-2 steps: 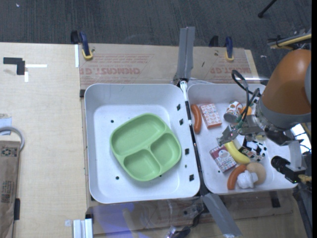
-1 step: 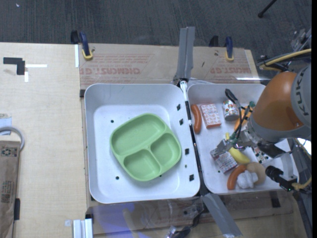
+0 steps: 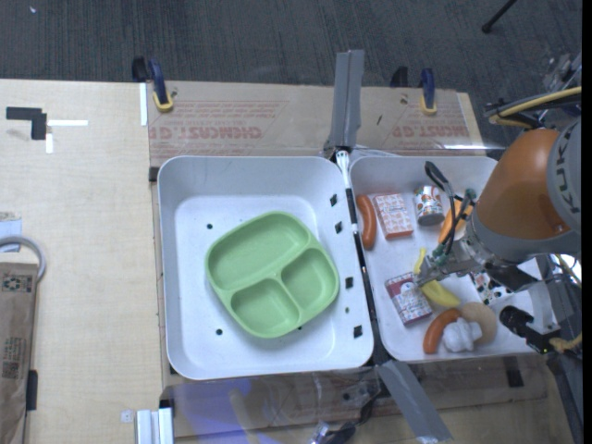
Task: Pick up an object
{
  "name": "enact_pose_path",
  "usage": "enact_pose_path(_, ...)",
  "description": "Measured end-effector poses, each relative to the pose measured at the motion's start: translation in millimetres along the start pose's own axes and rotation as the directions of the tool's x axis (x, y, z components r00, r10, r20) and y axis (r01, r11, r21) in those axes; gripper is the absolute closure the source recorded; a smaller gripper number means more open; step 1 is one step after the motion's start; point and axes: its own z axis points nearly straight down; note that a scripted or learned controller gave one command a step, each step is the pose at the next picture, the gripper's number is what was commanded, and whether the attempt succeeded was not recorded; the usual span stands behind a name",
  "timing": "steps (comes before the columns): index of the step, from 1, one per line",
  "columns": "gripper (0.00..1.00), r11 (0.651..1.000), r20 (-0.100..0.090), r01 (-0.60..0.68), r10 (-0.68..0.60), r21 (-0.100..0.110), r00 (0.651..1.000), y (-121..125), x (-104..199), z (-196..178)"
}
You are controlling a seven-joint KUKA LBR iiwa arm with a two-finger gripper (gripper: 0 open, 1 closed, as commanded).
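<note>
Gripper (image 3: 431,268) of the grey, orange-banded arm (image 3: 518,197) hangs low in the right white bin (image 3: 398,340), its grip unclear, just above a yellow banana (image 3: 440,293) lying between a red-and-white carton (image 3: 407,300) and an orange sausage (image 3: 438,330).

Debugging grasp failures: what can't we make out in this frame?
- Gripper, camera view: finger state unclear; the wrist hides it from above.
- Yellow item under it: held or merely touched, unclear.
- Right bin: far-right side hidden by the arm.
- Small carton: print too small to read.
</note>
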Motion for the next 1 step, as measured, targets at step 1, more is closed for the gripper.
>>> enact_pose_path(1,1.00,0.996,-0.005,0.089,-0.089,0.008,0.996,34.7,39.3,-83.9)
